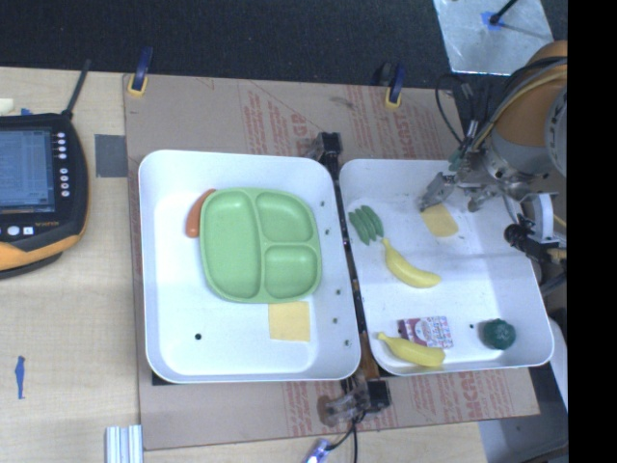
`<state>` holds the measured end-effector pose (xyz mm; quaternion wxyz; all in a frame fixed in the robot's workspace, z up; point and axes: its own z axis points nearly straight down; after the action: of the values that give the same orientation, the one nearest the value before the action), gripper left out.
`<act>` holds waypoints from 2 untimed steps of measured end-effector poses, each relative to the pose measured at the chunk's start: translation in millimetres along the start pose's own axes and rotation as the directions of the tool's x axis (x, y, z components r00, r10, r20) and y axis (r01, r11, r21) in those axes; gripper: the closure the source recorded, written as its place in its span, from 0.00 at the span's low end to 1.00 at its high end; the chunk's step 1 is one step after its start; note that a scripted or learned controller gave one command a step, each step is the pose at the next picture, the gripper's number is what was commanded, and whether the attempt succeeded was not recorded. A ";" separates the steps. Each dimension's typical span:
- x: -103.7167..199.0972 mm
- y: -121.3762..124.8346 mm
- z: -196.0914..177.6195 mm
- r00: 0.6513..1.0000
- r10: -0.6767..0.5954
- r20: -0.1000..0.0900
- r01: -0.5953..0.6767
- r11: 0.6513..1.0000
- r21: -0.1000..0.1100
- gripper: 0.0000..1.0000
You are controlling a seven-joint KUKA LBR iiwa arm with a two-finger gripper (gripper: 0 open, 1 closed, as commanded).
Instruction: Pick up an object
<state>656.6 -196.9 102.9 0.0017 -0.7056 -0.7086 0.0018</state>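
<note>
Two white bins sit side by side on brown cardboard. The left bin point(159, 258) holds a green divided plate point(258, 244), an orange piece point(196, 214) tucked at the plate's left edge, and a yellow square slice point(290, 321) just below the plate. In the right bin point(521, 278), the gripper point(449, 189) hovers near the top, just above a small yellow block point(440, 222). Two bananas point(412, 269) point(415, 351), a green pod point(366, 224), a small printed packet point(426, 331) and a dark green ball point(498, 334) lie scattered there.

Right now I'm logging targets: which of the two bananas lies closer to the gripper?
The upper banana, mid-bin below the yellow cheese piece, is closer to the gripper. The other banana lies at the bin's front edge, beside the small packet.
</note>
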 end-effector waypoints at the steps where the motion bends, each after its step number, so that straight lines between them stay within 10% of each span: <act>1: 21.2 -0.5 11.1 1.000 -0.001 0.000 0.001 1.000 0.000 0.00; 2: 20.2 -0.5 0.5 1.000 -0.002 0.001 0.002 1.000 0.001 1.00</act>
<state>656.1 -176.7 102.4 0.0019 -0.7048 -0.7094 0.0024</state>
